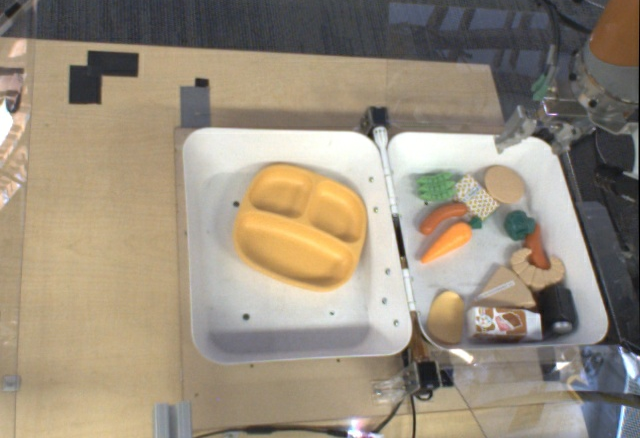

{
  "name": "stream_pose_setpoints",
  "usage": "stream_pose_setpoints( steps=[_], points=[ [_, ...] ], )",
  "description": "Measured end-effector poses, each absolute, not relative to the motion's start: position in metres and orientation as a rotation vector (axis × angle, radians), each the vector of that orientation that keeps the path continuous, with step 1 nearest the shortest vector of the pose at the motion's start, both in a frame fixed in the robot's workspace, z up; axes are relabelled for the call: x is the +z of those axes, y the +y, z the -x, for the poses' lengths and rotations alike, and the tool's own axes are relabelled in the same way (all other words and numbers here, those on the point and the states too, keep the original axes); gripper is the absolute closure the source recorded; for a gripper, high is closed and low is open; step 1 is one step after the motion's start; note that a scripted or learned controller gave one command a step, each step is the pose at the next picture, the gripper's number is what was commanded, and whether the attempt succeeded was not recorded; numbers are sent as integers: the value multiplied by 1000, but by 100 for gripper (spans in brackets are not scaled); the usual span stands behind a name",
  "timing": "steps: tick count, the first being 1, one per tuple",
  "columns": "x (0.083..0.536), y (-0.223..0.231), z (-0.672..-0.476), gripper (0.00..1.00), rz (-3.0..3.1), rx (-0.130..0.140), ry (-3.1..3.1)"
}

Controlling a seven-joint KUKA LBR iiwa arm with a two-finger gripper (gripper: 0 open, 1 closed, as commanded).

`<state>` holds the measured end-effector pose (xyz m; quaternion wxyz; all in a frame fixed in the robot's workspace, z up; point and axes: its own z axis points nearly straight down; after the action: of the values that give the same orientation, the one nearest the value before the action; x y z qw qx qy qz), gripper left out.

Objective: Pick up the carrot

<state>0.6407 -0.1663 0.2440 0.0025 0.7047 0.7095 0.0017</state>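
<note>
Camera view | carrot (447, 241): smooth orange cone, right bin (570, 188) | gripper (528, 126): state unclear

text: none legible | bottle (507, 323) label: print too small to read

bright, even overhead light | soft shadows inside the white bins (200, 256) | sharp centre — edges slightly blurred

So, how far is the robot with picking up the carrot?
Nothing looks done yet. The carrot lies in the right bin, beside the sausage and other toy food. The end effector is at the bin's far right corner, apart from the carrot and with nothing visible in it. Left to do: move over the carrot, descend, grasp and lift.
</note>
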Motion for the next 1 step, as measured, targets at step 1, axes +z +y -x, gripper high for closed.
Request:
stream_pose_setpoints(
  steps=[1],
  points=[
    [152, -130, -590, 0, -2163, 0, 2281]
  ],
)
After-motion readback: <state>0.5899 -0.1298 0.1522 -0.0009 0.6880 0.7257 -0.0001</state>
